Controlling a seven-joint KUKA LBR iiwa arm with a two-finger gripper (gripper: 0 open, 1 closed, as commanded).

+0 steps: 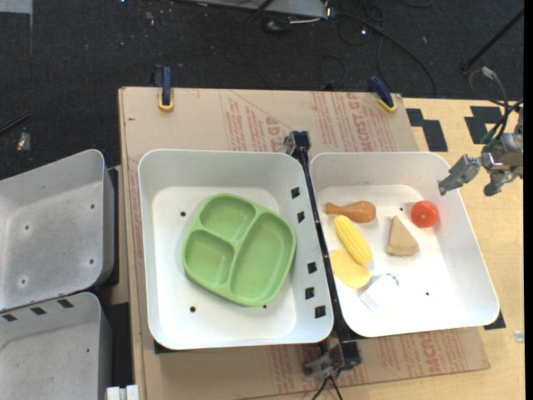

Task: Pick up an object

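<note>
Lying untouched in the right bin (466, 248), the tomato (425, 214) is awaiting pickup while the gripper (475, 173) is hovering open and empty beside the rim.

The two shallow white bins (225, 169) look like smooth, matt plastic, and the green three-compartment plate (240, 247) has a soft plastic sheen. Beneath them the brown board surface (241, 119) appears matt, like printed cardboard. The red round tomato (425, 214) looks glossy.
</note>
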